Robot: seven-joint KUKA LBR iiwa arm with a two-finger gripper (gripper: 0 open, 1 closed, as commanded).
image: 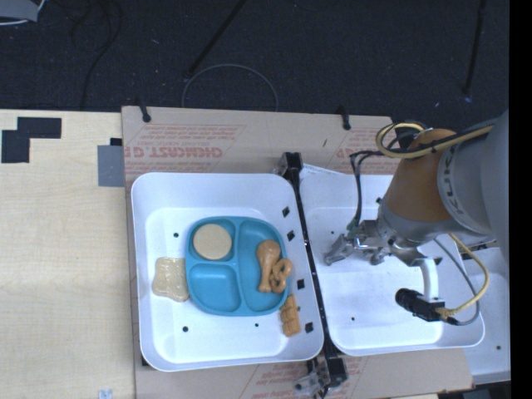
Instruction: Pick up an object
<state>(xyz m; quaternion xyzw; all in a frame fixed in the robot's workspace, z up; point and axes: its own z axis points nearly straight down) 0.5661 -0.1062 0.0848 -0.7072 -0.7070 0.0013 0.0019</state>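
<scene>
Bench first: two shallow white bins sit side by side, and the grey arm [465, 181] with its orange band reaches in over the right bin [374, 322]. The gripper [337, 253] hangs low inside that bin, near the divider; whether it is released or clenched cannot be told from here, and nothing is seen held.

All candidate objects lie across the divider from the gripper, in the left bin [158, 198]. Largest is the blue sectioned tray [220, 293]. In it rest a round tan disc [211, 241], farther from the gripper, and a knobbly tan piece [273, 266], nearer. A pale slab [170, 278] lies just beyond the tray's far edge. A small tan lump [290, 316] sits nearest, beside the divider.

Recommended procedure: raise clear of the divider, cross, centre over one loose piece, then descend squarely. The small lump is probably easiest.
</scene>
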